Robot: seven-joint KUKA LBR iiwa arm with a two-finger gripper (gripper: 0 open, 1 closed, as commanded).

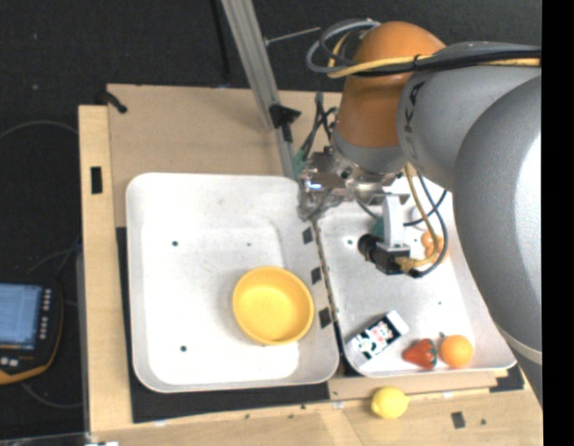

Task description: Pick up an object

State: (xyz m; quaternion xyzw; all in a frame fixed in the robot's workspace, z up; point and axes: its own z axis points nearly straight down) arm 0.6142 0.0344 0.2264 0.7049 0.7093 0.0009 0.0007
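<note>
My gripper (314, 193) hangs at the back of the bench, over the ridge where the two bins meet, under the orange wrist band. A yellow bowl (272, 305) sits upright in the left bin (176, 221), near its front right. In the right bin's (454, 291) front corner lie a small black-and-white box (378, 334), a red piece (419, 353) and an orange ball (456, 349). All of these lie well in front of the gripper and apart from it.
A yellow lemon-like ball (389, 402) rests on the bench outside the bins, at the front. A slanted metal pole (254, 63) rises behind the left bin. A handheld screen unit (18, 328) lies off the bench at far left.
</note>
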